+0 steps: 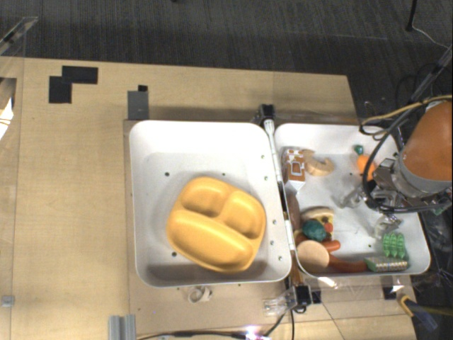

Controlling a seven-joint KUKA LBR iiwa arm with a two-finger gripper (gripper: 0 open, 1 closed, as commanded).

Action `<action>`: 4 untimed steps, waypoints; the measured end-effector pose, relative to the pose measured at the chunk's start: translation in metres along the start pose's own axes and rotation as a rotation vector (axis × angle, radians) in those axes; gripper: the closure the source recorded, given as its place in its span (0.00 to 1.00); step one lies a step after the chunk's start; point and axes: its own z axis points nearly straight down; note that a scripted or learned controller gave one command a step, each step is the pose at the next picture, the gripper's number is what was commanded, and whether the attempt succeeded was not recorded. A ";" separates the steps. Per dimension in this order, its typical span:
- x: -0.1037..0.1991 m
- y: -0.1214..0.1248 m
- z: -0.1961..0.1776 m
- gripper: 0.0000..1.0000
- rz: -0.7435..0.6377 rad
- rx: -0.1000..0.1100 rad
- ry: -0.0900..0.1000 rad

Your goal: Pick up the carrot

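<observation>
The carrot (362, 164) is a small orange piece with a green tip, lying near the back of the right bin (340, 142). Black cables and the arm partly cover it. My gripper (369, 212) hangs over the right half of that bin, just in front of the carrot and not touching it. Its two metal fingers (351, 200) are spread, so it is open, with bare bin floor between them. The orange band of the arm (430, 144) sits above the bin's right edge.
The right bin also holds a gingerbread-like piece (297, 165), a beige disc (320, 166), a burger (317, 215), a dark green item (315, 229), a peach ball (312, 254), a brown sausage (347, 265) and a green toy (394, 245). A big yellow bread shape (216, 222) lies in the left bin (152, 147).
</observation>
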 end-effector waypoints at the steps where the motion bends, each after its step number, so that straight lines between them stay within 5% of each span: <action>1: -0.005 -0.003 -0.014 1.00 -0.004 0.010 -0.008; 2: -0.005 -0.002 -0.014 0.00 -0.004 0.009 -0.008; 3: 0.015 0.013 0.000 0.00 -0.180 0.001 0.000; 4: 0.027 0.031 -0.003 0.00 -0.405 0.010 -0.013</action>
